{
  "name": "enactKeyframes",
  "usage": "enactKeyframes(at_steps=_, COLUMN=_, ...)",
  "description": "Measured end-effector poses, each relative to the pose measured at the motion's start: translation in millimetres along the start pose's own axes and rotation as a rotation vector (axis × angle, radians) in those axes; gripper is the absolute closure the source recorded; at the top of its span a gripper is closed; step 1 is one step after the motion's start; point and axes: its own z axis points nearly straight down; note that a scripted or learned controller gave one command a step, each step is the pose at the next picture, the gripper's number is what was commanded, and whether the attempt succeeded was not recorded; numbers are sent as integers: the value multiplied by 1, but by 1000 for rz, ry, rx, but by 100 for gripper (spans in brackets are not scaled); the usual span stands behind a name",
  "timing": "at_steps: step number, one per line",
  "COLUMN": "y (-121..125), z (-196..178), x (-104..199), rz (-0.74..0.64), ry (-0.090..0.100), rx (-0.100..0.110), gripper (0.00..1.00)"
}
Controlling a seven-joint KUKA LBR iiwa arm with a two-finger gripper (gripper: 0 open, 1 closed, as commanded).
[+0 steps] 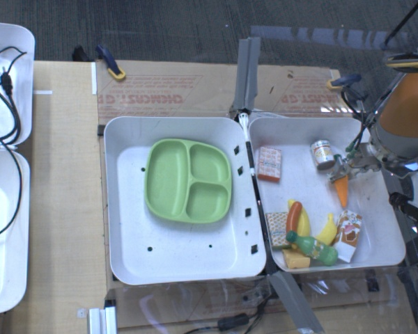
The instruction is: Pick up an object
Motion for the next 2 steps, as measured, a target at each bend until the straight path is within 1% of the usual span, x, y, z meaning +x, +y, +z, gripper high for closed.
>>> enactKeyframes(at_steps=1, y=-46, z=-142, x=11, rz=-218, ry=-9, rx=-5, gripper=100)
enactKeyframes(at_steps=2, y=-34, z=-168, x=-4, rz=-144, ry=-9, rx=-5, gripper=100)
